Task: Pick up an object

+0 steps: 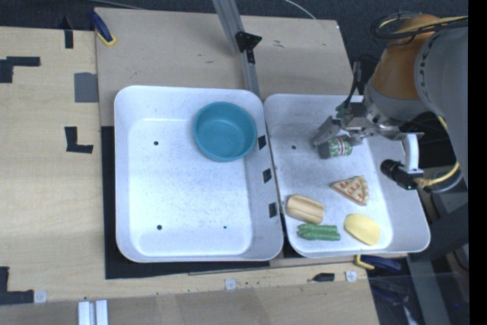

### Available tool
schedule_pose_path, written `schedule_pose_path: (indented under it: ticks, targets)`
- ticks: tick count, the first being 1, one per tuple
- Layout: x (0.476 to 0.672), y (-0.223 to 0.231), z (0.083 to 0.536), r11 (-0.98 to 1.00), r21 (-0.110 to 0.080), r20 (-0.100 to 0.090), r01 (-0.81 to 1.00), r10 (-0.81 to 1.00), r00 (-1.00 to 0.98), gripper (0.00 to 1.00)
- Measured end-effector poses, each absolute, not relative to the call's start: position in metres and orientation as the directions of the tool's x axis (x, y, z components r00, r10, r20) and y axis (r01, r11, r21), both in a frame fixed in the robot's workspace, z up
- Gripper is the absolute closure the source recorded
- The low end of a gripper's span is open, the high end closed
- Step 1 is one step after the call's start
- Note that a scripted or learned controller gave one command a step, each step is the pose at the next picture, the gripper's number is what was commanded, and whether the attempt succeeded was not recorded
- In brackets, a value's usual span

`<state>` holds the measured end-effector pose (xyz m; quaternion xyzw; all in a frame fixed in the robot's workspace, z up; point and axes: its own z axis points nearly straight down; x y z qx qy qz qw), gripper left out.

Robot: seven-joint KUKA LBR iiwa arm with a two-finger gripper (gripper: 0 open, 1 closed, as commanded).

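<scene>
Grey arm (426, 80) reaches down from the right, its hand (335, 142) clenched around a small can (340, 148).

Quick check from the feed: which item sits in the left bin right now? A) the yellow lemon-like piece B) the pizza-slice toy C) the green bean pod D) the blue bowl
D: the blue bowl sits near the top of the left bin, while the pizza-slice toy, green bean pod and yellow piece all lie in the right bin.
</scene>
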<state>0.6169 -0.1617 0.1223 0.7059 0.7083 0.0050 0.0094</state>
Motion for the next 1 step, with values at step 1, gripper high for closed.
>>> schedule_pose_path:
  ticks: [1]
  targets:
    - [0.6185, -0.1625, 0.1339, 0.004, 0.026, -0.009, 1.000, 1.000, -0.004, 1.00]
